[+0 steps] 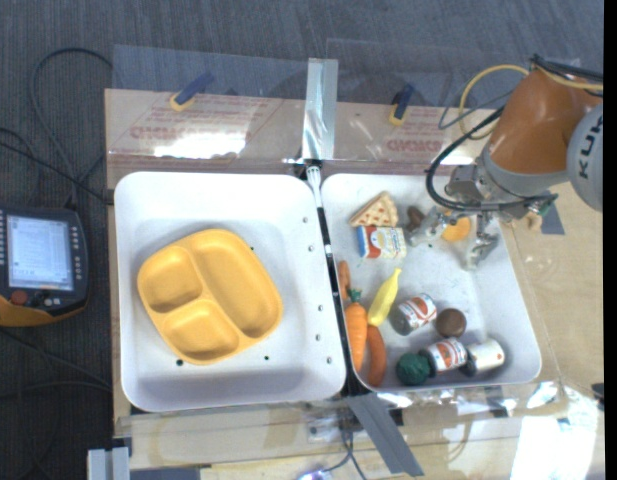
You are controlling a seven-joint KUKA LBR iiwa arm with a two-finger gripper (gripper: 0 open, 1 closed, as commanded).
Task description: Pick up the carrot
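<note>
The carrot (356, 334) lies in the right bin (518, 313), lengthwise along its left wall near the front, with green leaves at its far end. A second orange piece (375, 355) rests against its right side. My gripper (453, 234) hangs over the far right part of the same bin, well away from the carrot. Its fingers (480, 246) stand apart, so it is open. A small orange item (456, 230) lies in the gap between them, and I cannot tell whether they touch it.
Around the carrot are a yellow banana (385, 296), a can (416, 311), a brown ball (450, 321), a green item (415, 367) and a small bottle (461, 355). A sandwich wedge (376, 210) and carton (381, 241) sit farther back. The left bin (138, 198) holds a yellow divided plate (208, 293).
</note>
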